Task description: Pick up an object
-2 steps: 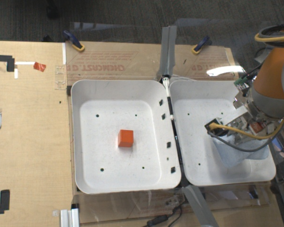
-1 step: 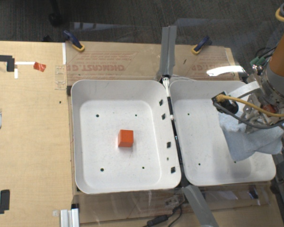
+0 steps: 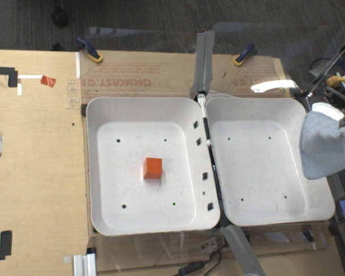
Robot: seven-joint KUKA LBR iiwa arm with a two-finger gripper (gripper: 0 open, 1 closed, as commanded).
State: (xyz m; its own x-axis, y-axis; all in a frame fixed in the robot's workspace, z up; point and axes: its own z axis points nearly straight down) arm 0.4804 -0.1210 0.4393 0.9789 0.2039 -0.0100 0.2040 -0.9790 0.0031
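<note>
**Desk:** What is the step in hand?

**Photographer:** The approach, and barely begun by the look of it. A small orange-red block (image 3: 153, 168), apparently a plastic or wooden cube, lies alone on the floor of the shallow white left-hand bin (image 3: 103, 211), a little left of and below the bin's centre. The grey arm of the robot (image 3: 325, 145) shows as a blurred mass at the right edge, over the outer rim of the shallow white right-hand bin (image 3: 259, 211), well apart from the block.

**Desk:** And the claw?

**Photographer:** I cannot tell how it stands; nothing at the arm's end is sharp enough to read.

**Desk:** What does the next move call for?

**Photographer:** In my judgement, a long reach leftward across the right bin and over the divider between the two, then a descent straight onto the block.

**Desk:** Which way does the block point?

**Photographer:** It looks close to cubic, so no clear long axis. It sits flat, top face up, its edges roughly square with the bin walls. A grasp across either pair of sides should serve equally.
</note>
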